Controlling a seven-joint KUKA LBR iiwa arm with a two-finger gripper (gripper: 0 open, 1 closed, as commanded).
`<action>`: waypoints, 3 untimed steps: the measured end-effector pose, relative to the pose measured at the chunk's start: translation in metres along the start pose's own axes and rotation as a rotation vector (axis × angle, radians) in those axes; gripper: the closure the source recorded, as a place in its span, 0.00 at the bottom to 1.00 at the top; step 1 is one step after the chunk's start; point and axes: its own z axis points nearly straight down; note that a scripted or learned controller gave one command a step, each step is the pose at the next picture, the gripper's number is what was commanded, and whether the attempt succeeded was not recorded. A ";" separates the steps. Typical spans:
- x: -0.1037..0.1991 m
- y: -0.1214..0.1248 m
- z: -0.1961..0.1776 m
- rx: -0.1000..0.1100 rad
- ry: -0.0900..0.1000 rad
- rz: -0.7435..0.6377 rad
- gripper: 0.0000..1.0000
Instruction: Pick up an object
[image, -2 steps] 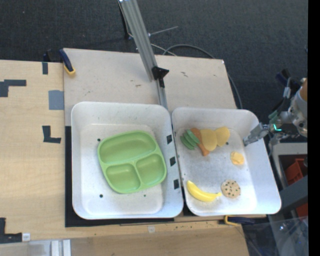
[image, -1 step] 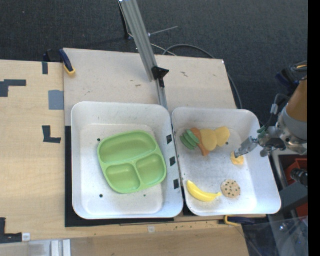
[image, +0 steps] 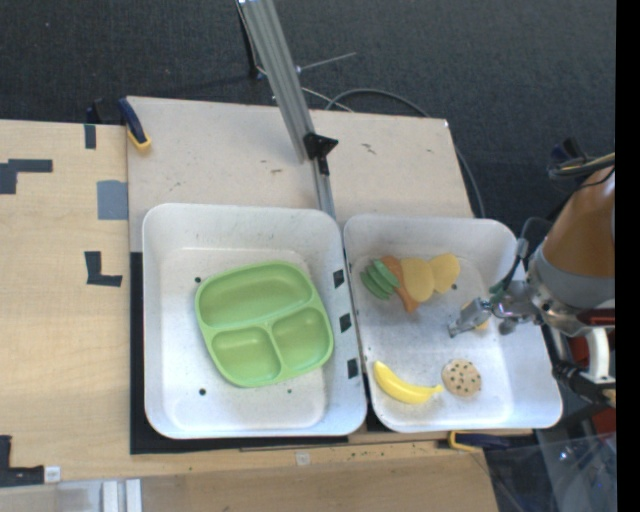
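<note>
Over the right-hand shallow white bin (image: 500, 236), near its right wall, the metal claw (image: 468, 323) is seen low above the speckled floor, carried by the grey arm with the orange band (image: 585, 235) that enters from the right. Whether its fingers are spread or pressed together cannot be told, and nothing is seen between them. Just below the claw, a round tan cookie with dark chips (image: 461, 377) is lying on the bin floor, apart from it. Below and to the left of the claw, a yellow plastic banana (image: 404, 386) is found beside the cookie. Up and to the left of the claw, a cluster of orange, yellow and green toy food (image: 411, 277) is resting. Well to the left of the claw, a green three-compartment plastic tray (image: 264, 323) is lying in the left-hand white bin (image: 160, 300). Both bins are borne by the pale counter (image: 215, 150).
</note>
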 end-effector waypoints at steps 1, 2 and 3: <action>0.001 0.000 0.053 -0.007 -0.003 0.000 0.00; 0.001 0.000 0.041 -0.007 -0.002 -0.001 1.00; 0.000 0.004 -0.022 -0.013 -0.005 -0.001 1.00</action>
